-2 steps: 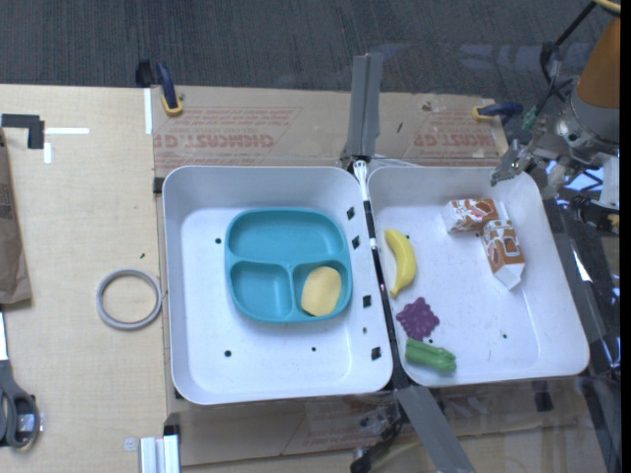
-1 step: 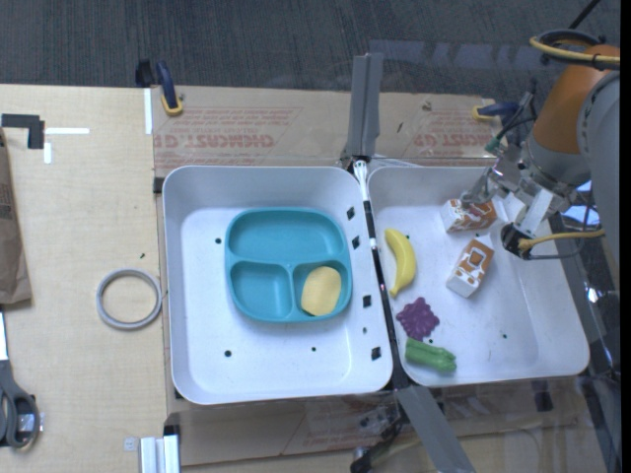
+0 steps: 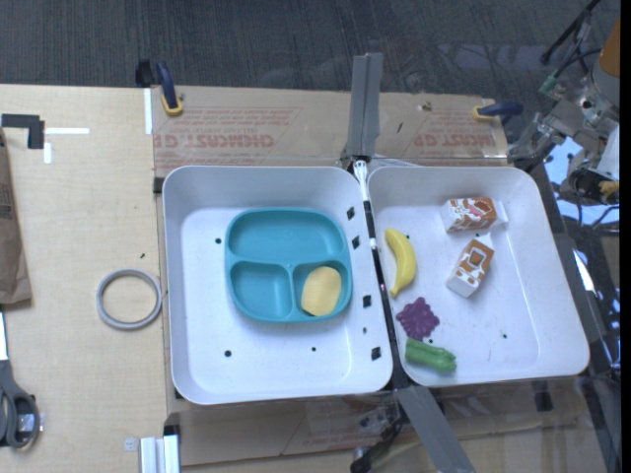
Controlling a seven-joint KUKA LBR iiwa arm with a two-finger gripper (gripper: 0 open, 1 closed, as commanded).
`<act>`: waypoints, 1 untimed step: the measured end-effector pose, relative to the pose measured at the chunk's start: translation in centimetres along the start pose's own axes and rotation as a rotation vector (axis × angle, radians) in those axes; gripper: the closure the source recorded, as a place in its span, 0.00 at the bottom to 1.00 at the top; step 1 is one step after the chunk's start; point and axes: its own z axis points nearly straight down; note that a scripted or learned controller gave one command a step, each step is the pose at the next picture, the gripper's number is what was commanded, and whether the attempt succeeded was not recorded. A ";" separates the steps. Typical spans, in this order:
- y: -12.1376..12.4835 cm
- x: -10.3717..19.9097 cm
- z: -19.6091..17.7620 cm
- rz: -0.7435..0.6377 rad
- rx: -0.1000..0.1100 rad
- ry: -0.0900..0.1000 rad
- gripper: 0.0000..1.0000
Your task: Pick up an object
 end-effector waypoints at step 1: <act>0.3 -0.3 9.6 0.337 0.005 -0.001 0.00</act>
